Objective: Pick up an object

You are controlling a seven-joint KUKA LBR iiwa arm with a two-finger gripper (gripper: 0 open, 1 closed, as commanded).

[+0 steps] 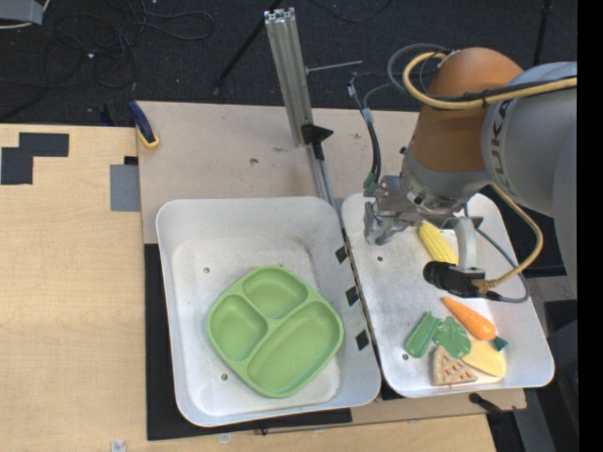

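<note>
My gripper (380, 226) hangs over the far left corner of the right bin (391, 285), above bare bin floor. A yellow corn cob (437, 242) lies just to its right, partly under the wrist. Farther toward the front of the same bin lie an orange carrot (468, 316), a green leafy vegetable (435, 335), a yellow wedge (485, 358) and a tan waffle-like slice (454, 371). Nothing shows in the gripper.
The left bin (188, 243) holds a green divided plate (275, 330). A metal post (294, 78) rises behind the bins. A black connector with cable (454, 277) hangs from the arm over the right bin. Black clips (350, 295) sit on the wall between the bins.
</note>
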